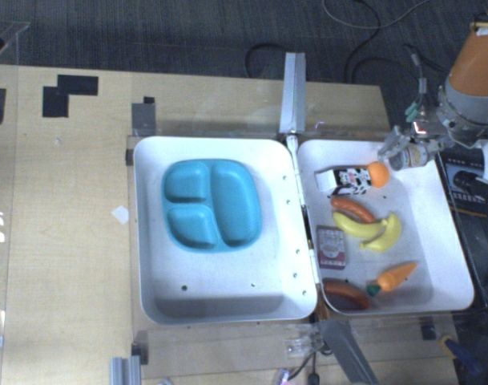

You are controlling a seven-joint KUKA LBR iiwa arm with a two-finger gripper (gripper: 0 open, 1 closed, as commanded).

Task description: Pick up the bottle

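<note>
You're looking at the bottle (354, 180) lying on its side near the back of the right bin (444, 239), white with black patches, its orange cap pointing right. It rests on the bin floor, so by my read the lift hasn't happened. Your pincer (405, 152) hovers just beside that cap, over the bin's back right edge; whether it's spread or pressed together, you can't tell from up here. Nothing sits between its tips that you can see. What's left, I'd judge: close on the bottle and raise it clear of the hot dog (354, 208) and banana (370, 229) just in front of it.
</note>
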